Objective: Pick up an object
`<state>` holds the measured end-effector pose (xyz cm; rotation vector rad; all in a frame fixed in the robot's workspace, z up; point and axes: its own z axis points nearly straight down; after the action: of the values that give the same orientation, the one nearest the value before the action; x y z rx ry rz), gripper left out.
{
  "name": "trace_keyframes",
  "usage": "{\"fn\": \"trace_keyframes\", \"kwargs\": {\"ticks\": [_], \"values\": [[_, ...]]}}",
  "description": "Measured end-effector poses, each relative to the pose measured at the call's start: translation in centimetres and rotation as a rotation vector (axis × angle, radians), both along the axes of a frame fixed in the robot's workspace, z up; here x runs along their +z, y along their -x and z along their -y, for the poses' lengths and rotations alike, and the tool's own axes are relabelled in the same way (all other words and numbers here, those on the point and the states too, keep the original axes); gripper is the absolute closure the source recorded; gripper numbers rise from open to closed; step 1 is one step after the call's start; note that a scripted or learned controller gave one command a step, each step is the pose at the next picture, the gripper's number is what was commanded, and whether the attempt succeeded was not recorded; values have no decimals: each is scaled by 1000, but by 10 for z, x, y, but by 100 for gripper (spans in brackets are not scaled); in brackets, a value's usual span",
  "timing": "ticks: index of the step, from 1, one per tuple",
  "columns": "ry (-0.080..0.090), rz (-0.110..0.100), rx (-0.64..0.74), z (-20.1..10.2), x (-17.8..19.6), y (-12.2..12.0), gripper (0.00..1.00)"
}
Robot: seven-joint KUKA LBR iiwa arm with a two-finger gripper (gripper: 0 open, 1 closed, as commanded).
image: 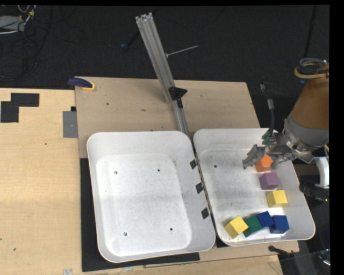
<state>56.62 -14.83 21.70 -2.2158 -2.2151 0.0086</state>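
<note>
A light wooden bench (37, 177) with a raised wooden board (161, 105) on top. Black patches (19, 105) and a grey patch (69, 123) on the wood. A slanted metal rail (158, 64) across the board. A small blue and yellow clamp (81, 83) at its corner. Behind, dark floor (80, 37) with loose cables (16, 16).
</note>
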Motion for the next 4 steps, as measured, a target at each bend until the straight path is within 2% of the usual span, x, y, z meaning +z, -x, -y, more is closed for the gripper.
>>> {"fn": "trace_keyframes", "kwargs": {"ticks": [1,2,3,4], "values": [[0,1,-1,-5,-45,5,0],[-1,-1,-2,-11,-109,7,0],[1,5,-10,-8,-96,6,100],[2,11,-3,-8,-53,3,100]]}}
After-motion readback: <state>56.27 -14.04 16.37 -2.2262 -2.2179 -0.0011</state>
